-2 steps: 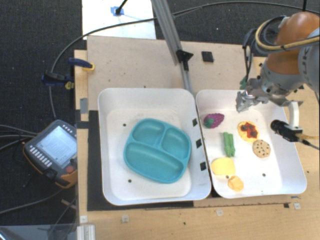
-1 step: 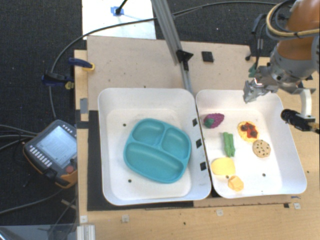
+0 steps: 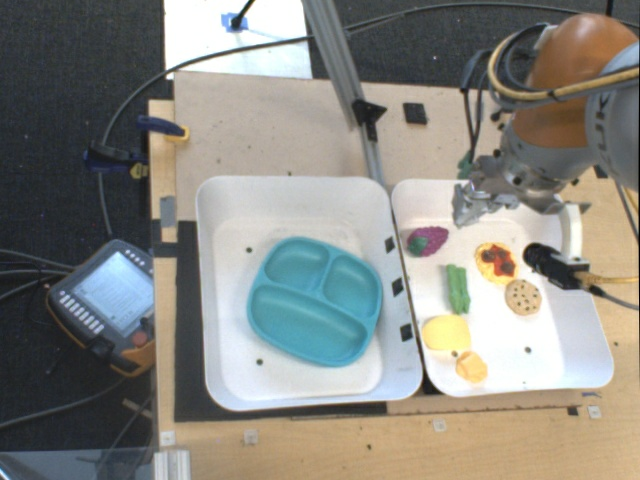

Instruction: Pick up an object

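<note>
Several toy foods lie in the right bin (image 3: 590,358): a purple bunch of grapes (image 3: 428,240), a green vegetable (image 3: 458,289), a small pizza slice (image 3: 496,261), a round cookie (image 3: 522,297), a yellow lemon-like piece (image 3: 446,333) and a small orange piece (image 3: 471,367). My gripper (image 3: 470,208) hangs over the bin's upper part, just right of and above the grapes. Nothing shows between its fingers.
The left bin (image 3: 225,268) holds a teal divided tray (image 3: 316,300). A slanted metal pole (image 3: 340,58) crosses the bench behind the bins. A teach pendant (image 3: 105,303) lies on the floor at left, with cables and clamps nearby.
</note>
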